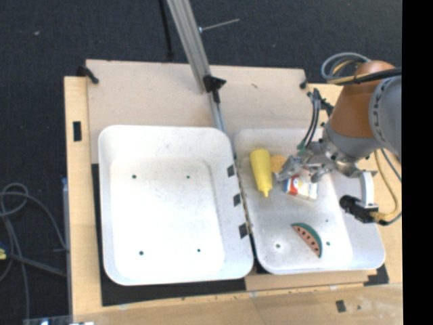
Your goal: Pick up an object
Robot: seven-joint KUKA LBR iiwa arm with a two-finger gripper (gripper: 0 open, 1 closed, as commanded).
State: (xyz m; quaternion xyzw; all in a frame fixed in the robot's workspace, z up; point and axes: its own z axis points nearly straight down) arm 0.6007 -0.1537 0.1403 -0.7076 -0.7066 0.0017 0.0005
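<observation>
Claw (295,171) hovering in right bin (362,246), mid-right of frame, touching small white-red carton (302,187); finger state unclear. Yellow bottle (261,170) lying just left; watermelon slice (307,238) below.

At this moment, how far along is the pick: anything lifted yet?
Nothing looks lifted. The gripper sits low in the right bin, at a small red-and-white object; whether it grips it is unclear. The yellow bottle and watermelon slice lie untouched. A secure grasp and the lift remain.

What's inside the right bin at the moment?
The right bin holds a yellow bottle, a watermelon slice toy and a red-and-white item under the tool, which covers part of it.
</observation>
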